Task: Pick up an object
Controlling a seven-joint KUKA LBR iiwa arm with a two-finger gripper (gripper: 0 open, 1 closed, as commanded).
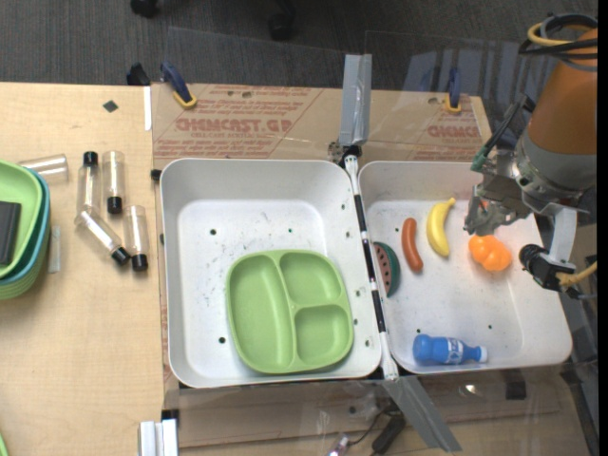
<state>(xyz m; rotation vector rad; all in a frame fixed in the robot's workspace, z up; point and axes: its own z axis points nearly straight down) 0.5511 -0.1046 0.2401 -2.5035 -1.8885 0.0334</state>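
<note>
Reaching in over the right bin, I take that bin as my landmark and work down in size. Its neighbour, the left bin, stands touching it on the far side from my arm, and a green divided plate lies in the near half of that left bin, well apart from everything in mine. My arm, grey with its orange band, comes across the right bin's far right corner, and my gripper hangs low inside the bin near its right wall, just above and beside the orange fruit; whether my fingers are apart or together I cannot tell, since they are dark and blurred against the wrist. Nothing shows between them. A blue bottle lies on its side by the bin's near wall, well apart from my gripper. A yellow banana lies in the far middle of the bin, just left of my gripper, and a red sausage lies just beside the banana on its left, the two nearly parallel. A watermelon slice rests against the bin's left wall, near the sausage. The orange fruit, smallest of the lot, sits on the bin floor toward the right wall, right of the banana.
</note>
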